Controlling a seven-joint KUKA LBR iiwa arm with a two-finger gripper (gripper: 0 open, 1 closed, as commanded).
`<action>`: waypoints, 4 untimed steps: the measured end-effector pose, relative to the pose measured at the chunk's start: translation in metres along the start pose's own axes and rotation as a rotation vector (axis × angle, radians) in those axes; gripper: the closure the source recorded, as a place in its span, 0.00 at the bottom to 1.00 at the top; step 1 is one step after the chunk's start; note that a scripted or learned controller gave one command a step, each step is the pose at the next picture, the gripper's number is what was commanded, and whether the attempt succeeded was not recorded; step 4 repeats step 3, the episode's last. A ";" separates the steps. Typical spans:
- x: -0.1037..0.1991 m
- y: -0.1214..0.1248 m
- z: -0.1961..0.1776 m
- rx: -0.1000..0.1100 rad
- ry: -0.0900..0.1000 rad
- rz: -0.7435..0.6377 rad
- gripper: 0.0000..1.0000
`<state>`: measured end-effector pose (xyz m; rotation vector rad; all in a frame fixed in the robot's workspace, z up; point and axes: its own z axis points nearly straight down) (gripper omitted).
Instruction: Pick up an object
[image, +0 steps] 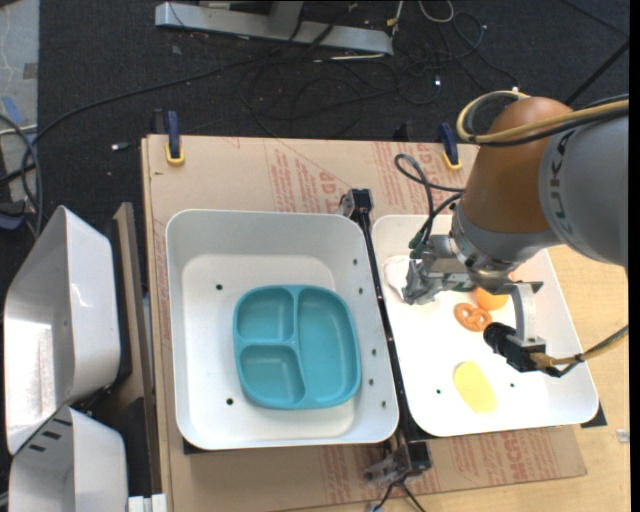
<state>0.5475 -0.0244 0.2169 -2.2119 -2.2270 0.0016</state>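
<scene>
While the arm (540, 170) hangs over the right bin (570, 400), its gripper (425, 285) sits near the bin's upper left, grip state unreadable. An orange pretzel-shaped piece (472, 317) and a yellow object (475, 386) lie in that bin; a teal divided tray (297, 346) rests in the left bin (200, 250).

Left bin (190, 300): teal divided plate (297, 346) occupies centre; open floor remains along all four walls. Right bin (560, 400): arm (540, 190) and gripper (425, 285) cover the far half. Yellow object (475, 386) lies on near floor, orange pretzel-shaped piece (472, 317) mid-bin, with bare floor between and around them.
</scene>
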 end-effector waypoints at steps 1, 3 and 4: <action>0.058 -0.014 0.000 0.000 0.000 -0.001 1.00; 0.108 -0.018 -0.013 -0.003 -0.001 0.004 0.00; 0.108 -0.018 -0.013 -0.003 -0.001 0.004 0.00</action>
